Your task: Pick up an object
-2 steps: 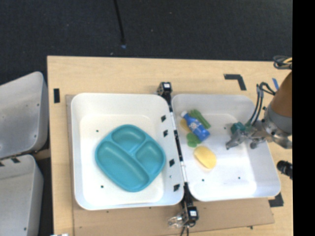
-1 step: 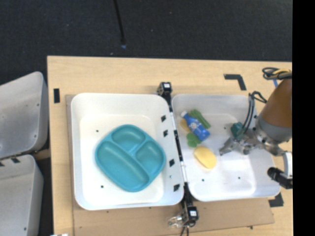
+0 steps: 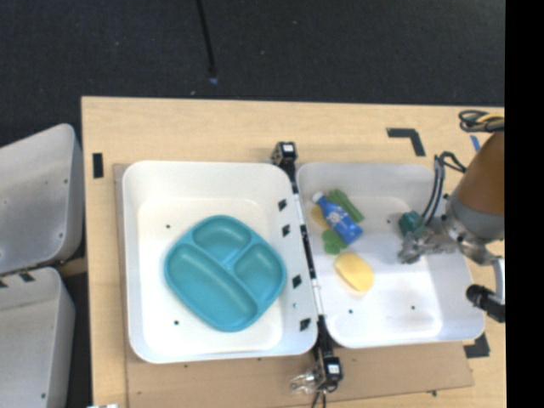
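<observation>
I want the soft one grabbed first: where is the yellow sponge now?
The yellow sponge lies in the right bin, near its left wall, just below the blue bottle and left of the gripper.

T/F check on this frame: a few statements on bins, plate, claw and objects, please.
1. The teal divided plate lies in the left bin. True.
2. The yellow object lies in the left bin. False: it is in the right bin.
3. The claw is over the right bin. True.
4. The blue bottle sits on the plate. False: it lies in the right bin beside green items.
</observation>
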### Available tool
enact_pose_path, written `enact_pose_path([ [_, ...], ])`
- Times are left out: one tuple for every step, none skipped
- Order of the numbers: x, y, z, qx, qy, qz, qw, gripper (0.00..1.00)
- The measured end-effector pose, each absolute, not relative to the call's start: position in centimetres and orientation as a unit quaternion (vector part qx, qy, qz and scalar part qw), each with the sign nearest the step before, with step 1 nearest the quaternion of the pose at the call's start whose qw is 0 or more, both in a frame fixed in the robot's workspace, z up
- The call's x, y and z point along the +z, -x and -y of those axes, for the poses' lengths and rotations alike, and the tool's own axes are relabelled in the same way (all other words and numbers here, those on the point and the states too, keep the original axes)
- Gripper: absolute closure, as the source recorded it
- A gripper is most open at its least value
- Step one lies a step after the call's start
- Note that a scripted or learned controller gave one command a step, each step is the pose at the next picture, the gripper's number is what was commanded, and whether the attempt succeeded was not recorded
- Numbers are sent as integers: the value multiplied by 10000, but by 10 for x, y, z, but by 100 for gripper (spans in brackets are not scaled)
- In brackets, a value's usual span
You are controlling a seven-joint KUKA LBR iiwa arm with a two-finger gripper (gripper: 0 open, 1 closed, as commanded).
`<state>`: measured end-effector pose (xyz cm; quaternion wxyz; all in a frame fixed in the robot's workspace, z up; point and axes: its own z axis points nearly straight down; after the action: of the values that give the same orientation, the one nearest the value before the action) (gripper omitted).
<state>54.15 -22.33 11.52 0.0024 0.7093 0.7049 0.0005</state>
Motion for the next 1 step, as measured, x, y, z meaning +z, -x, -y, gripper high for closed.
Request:
enact_pose_path([
  [177,-541,228,3,-7072,-7070,17,100],
])
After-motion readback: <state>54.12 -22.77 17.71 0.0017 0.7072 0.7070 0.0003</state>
